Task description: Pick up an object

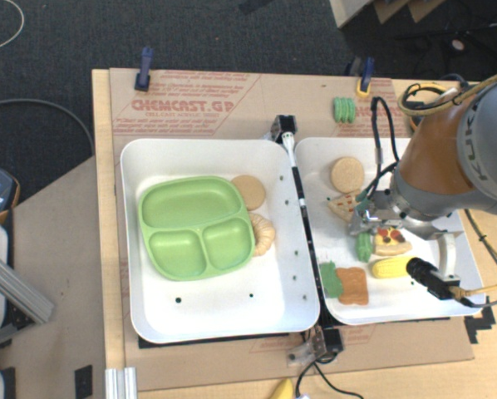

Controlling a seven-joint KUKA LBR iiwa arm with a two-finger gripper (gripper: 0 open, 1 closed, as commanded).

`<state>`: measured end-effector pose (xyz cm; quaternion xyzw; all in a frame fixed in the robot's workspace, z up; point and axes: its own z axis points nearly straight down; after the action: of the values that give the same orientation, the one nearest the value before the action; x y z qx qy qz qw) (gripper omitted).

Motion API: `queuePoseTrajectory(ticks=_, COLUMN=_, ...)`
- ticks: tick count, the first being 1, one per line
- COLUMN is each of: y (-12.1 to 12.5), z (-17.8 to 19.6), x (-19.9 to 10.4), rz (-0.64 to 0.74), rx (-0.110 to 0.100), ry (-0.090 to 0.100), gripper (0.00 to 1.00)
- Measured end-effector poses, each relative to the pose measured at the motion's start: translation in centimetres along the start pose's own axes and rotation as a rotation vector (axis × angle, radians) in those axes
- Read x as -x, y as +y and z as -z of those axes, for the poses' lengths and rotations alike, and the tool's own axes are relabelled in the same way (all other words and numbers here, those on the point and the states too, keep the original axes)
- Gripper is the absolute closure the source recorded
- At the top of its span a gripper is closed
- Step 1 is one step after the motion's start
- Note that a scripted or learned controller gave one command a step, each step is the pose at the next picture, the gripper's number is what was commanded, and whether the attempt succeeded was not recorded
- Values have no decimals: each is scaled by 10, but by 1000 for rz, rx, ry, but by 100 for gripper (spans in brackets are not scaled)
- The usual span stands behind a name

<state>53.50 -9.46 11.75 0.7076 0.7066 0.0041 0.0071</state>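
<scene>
At the right bin's [415,310] near edge, about 6 o'clock, lie an orange block [353,286] and a green piece [331,280] touching it. Just beyond, a yellow corn-like toy [390,268] sits beside a small pizza slice [391,239]; a green pod [364,246] stands at their 9 o'clock. The gripper [367,219] hangs right over this cluster, the pod the likeliest pick; whether it pinches anything I cannot tell. These toys look light, stiff and slick, so a grasp across the pod's narrow waist seems safest, though the crowding neighbours may get nudged. Farther, at 12 o'clock, rests a round cookie [347,174]. The left bin [149,306] holds a green tray [196,226] with a tan disc [250,191] at its 2 o'clock
</scene>
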Motion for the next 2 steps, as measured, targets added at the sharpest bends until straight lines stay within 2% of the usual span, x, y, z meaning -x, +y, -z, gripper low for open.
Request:
queuePoseTrajectory(ticks=1, y=5, z=-34, x=28, rz=0, rx=-14, ry=3, gripper=100)
queuePoseTrajectory(ticks=2, y=6, z=-22, x=28, rz=1, rx=-10, ry=1, gripper=100)
